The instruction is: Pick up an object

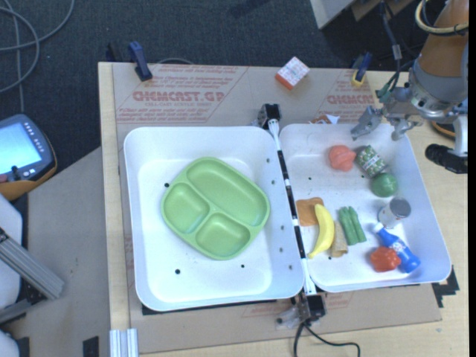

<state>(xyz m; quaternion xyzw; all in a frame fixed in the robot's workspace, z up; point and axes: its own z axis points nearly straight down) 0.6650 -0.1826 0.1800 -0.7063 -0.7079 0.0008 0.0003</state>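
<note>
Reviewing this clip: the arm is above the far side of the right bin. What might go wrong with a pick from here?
1. The gripper is spread above the bin's far rim, so coming straight down may hit the rim.
2. The pink ball, patterned can and green ball sit close together; a grasp could nudge a neighbour, and the balls may roll away.
3. The banana rests on the toast slice, so lifting either may drag the other.

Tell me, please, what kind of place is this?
Probably a robotics lab bench for grasping trials: two white bins clamped on a board, toy food such as a banana, and a robot arm's hand above the right bin.
</note>
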